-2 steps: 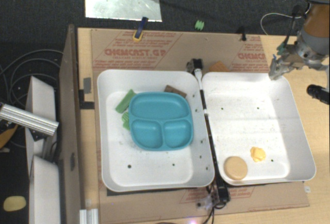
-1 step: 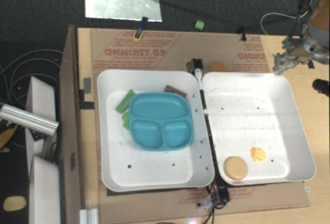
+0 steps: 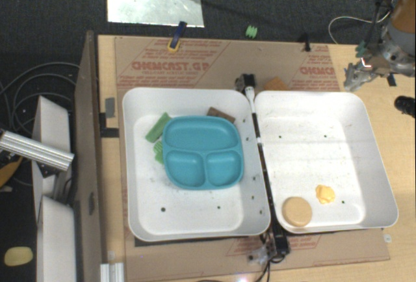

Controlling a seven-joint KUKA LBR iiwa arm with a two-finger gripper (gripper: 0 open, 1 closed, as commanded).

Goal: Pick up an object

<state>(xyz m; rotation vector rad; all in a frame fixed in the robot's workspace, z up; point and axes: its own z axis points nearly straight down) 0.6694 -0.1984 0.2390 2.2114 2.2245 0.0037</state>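
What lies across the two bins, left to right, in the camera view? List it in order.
Green block → blue divided plate → tan round disc → small yellow lump. The brown piece behind the plate overlaps it, so I leave it out.

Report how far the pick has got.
Nothing looks done: the blue three-compartment plastic tray with green pieces beside it lies in the left white bin, and the round tan disc and small yellow lump lie in the right white bin. In hand: the gripper sits beyond the right bin's far corner, above none of them. Left: reach, grasp, lift.
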